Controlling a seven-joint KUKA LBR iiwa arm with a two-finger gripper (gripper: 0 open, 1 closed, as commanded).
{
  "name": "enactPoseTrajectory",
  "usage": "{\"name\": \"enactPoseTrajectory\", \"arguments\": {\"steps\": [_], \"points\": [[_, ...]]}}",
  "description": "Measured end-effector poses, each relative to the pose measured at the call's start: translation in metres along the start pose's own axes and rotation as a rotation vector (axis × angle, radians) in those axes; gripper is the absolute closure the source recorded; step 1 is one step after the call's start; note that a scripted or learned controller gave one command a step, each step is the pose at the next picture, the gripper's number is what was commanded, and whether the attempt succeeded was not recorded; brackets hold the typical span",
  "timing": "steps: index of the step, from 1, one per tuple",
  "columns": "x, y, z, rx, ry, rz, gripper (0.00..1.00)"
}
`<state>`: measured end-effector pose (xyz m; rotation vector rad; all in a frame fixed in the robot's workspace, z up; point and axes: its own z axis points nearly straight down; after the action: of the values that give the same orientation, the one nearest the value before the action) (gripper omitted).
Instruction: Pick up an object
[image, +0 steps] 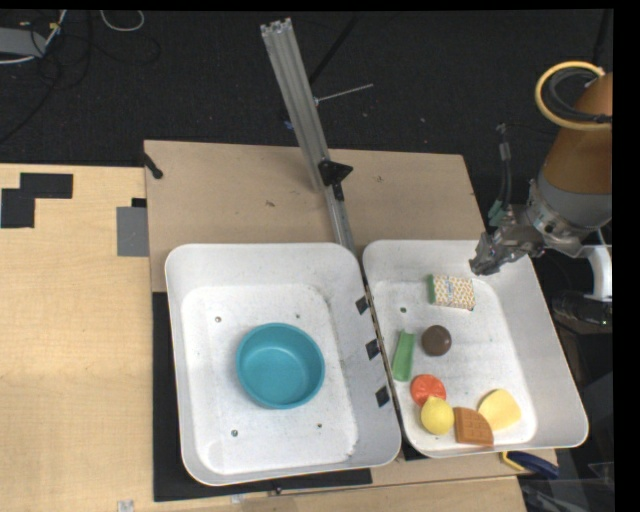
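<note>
The right bin (530, 330) holds several small items: a white and green patterned block (453, 291), a dark brown ball (436, 340), a green stick (403, 355), a red piece (428, 387), a yellow ball (436, 416), an orange-brown wedge (472, 426) and a yellow piece (500, 408). My gripper (487, 262) hangs over the bin's upper right edge, just right of and above the patterned block. Nothing shows between its tips.
A teal bowl (281, 365) sits in the left bin (200, 300). A slanted metal rail (305, 110) runs from the top down to the gap between the bins. Black clips (372, 347) line the divider. A yellow item (530, 462) lies below the right bin.
</note>
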<state>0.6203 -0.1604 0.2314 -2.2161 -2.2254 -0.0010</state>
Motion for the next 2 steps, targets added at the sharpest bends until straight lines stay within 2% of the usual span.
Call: {"name": "enactPoseTrajectory", "arguments": {"steps": [2], "points": [[0.099, -0.025, 0.015, 0.001, 0.0, 0.001, 1.0]]}}
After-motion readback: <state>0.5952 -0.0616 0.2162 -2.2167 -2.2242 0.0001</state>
